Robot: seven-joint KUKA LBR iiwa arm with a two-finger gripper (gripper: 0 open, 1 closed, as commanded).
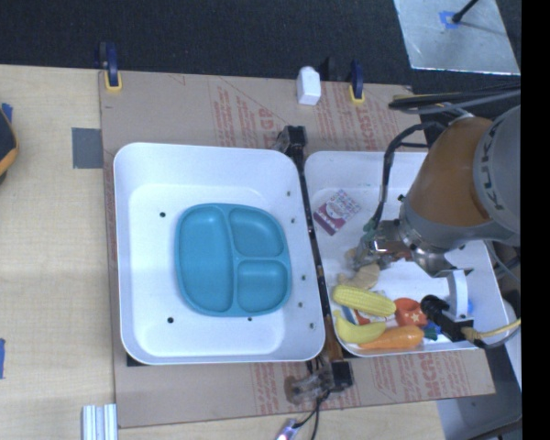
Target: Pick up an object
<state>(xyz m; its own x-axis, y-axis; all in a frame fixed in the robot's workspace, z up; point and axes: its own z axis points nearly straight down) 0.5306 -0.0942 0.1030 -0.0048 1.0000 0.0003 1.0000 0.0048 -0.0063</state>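
The gripper [374, 246] is down inside the right bin [323, 168], its tip just above a small tan object [365, 273], though whether it is spread or closed cannot be told from this angle. Just below it lie a yellow corn cob [364, 300], a banana [348, 330], a red tomato-like piece [407, 312] and an orange carrot [392, 339]; up and to its left lies a small purple-and-white packet [335, 211]. Well to its left, the left bin [128, 246] holds a blue divided plate [232, 258].
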